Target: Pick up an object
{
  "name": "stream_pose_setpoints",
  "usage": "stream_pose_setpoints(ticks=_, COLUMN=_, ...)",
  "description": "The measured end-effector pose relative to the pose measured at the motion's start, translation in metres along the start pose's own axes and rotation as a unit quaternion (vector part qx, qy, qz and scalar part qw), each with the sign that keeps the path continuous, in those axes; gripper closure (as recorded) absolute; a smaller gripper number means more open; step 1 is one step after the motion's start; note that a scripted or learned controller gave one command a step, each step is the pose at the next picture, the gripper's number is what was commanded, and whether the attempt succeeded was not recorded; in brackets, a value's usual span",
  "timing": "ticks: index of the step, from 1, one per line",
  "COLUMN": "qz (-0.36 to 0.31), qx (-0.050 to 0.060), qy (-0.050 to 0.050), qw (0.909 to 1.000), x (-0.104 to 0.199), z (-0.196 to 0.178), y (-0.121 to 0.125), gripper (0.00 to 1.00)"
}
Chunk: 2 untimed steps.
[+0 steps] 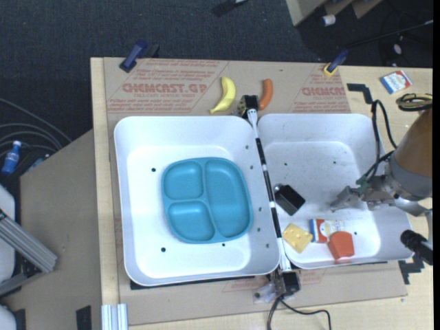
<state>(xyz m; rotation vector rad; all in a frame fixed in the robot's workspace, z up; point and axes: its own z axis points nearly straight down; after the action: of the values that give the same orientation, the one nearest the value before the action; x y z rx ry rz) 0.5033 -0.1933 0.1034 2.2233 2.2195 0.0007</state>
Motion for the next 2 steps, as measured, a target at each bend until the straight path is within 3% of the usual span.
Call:
stream_pose_setpoints(ticks=1, qz=0.0, qx=-0.001, qy=0.0, qw=1.0, x=0.0, z=-0.0099, y=0.0004, gripper=1.0)
stream_pose_setpoints(ticks=2, qz=0.0, qx=0.0, qy=0.0, qw=1.0, x=0.0001, z=-0.0098, y=0.0003, gripper=0.0)
